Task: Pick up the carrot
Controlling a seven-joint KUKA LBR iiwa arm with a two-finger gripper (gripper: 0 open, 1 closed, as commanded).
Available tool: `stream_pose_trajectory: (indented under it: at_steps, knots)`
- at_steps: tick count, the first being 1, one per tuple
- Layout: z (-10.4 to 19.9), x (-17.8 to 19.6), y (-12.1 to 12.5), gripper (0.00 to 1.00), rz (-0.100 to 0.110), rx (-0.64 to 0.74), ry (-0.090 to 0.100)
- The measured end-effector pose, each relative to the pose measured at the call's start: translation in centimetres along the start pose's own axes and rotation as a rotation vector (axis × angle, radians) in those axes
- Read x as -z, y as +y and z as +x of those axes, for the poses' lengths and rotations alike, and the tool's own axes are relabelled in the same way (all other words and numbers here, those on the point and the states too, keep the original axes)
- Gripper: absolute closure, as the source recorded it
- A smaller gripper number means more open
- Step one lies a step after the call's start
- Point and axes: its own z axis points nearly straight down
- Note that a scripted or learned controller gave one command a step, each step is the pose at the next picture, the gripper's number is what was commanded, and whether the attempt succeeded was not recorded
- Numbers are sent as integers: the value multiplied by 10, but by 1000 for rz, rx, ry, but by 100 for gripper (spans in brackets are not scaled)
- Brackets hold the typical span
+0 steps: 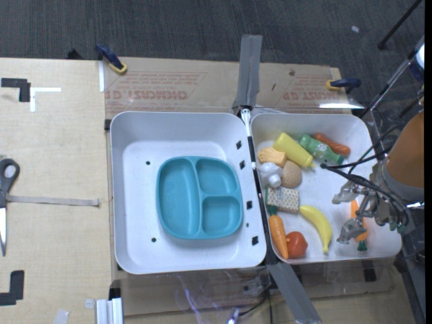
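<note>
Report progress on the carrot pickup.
Done: the gripper sits low in the near right corner of the right bin, over an orange piece with a green end, possibly the carrot. In hand: no grasp is confirmable. Left: grip and lift. A second orange piece lies beside the tomato.

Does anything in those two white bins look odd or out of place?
Nothing looks spilled or broken. The toy food is crowded into the right bin, while the left bin has a blue divided plate. The claw sits at the right bin's right side, away from the carrot by the divider.
</note>
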Motion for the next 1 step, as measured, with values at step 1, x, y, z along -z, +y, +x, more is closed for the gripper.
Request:
stream_pose_trajectory:
  at_steps: [1]
  knots:
    - [-3,10,0,100,1,1,-6]
